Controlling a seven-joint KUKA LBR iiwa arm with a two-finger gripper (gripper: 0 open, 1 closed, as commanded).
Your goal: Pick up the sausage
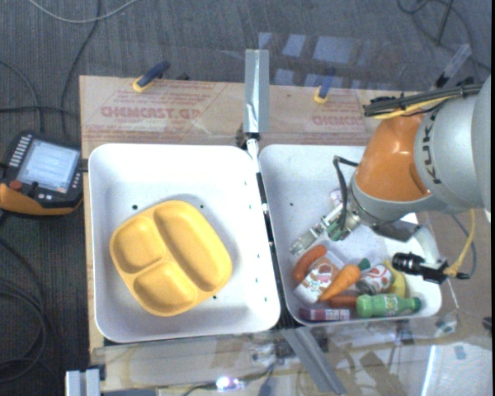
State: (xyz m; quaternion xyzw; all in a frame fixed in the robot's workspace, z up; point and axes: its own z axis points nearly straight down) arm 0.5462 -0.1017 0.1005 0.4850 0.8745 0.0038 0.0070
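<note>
The sausage (309,262), a short reddish-orange piece, lies tilted in the right bin (297,180) near its left wall. It rests at the upper left of a pile of toy food. My gripper (307,241) reaches in from the right below the orange wrist band and hangs low, just above the upper end of the sausage. Nothing shows as held in it.
Packed by the sausage are a red-and-white carton (318,285), a carrot (343,280), a can (378,277), a green bottle (388,305) and a pink stick (327,313). In the left bin (107,172) lies a yellow divided plate (171,256). A teach pendant (37,180) sits off the bench's left side.
</note>
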